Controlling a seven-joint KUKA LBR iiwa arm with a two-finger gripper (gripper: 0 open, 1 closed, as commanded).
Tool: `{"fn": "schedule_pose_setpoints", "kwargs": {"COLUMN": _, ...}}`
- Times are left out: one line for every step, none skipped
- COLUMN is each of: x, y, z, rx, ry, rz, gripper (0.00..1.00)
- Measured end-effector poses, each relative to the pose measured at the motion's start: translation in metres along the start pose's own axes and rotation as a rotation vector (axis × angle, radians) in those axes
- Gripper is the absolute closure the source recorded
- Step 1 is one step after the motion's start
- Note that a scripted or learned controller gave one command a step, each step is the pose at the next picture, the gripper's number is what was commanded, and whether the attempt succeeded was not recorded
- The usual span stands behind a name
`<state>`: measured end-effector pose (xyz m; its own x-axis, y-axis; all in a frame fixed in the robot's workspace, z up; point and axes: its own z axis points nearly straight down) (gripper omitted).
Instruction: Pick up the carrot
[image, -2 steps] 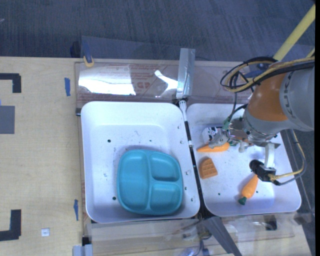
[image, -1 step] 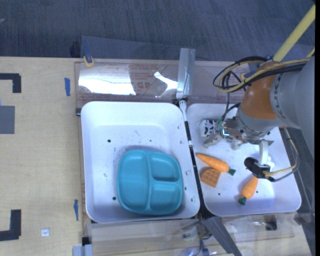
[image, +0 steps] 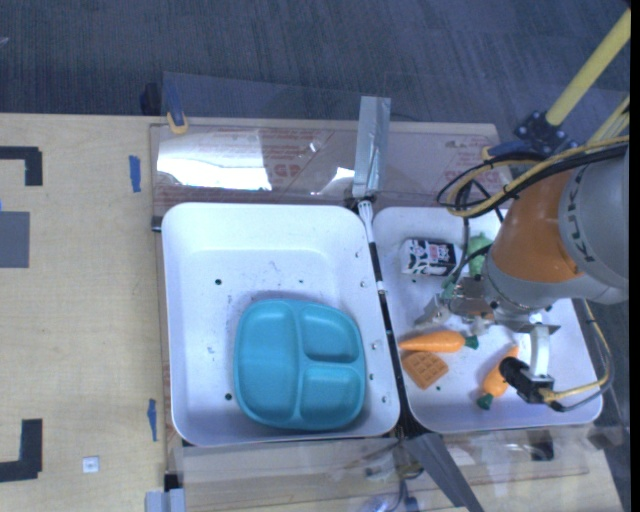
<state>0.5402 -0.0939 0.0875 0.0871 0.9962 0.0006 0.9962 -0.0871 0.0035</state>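
Observation:
In the right bin, an orange carrot lies flat near the left wall, its green end pointing right. A second, shorter orange carrot-like piece with a green tip lies toward the front of the same bin. My gripper hangs from the orange-banded wrist, right above the right end of the long carrot, very close to it or touching it. Its metal body hides the fingertips.
A black-and-white carton lies at the back of the right bin. A tan waffle piece sits just in front of the long carrot. The left bin holds a teal divided plate. Cables trail from the arm over the right bin's front right.

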Motion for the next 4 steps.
{"fn": "schedule_pose_setpoints", "kwargs": {"x": -0.015, "y": -0.058, "z": -0.001, "rx": -0.004, "ry": -0.001, "rz": -0.178, "gripper": 0.0}}
{"fn": "schedule_pose_setpoints", "kwargs": {"x": -0.062, "y": -0.054, "z": 0.0, "rx": -0.005, "ry": -0.003, "rz": 0.059, "gripper": 0.0}}
{"fn": "schedule_pose_setpoints", "kwargs": {"x": -0.128, "y": -0.049, "z": -0.047, "rx": 0.003, "ry": 0.002, "rz": -0.09, "gripper": 0.0}}
{"fn": "schedule_pose_setpoints", "kwargs": {"x": -0.068, "y": -0.054, "z": -0.043, "rx": 0.005, "ry": 0.003, "rz": -0.169, "gripper": 0.0}}
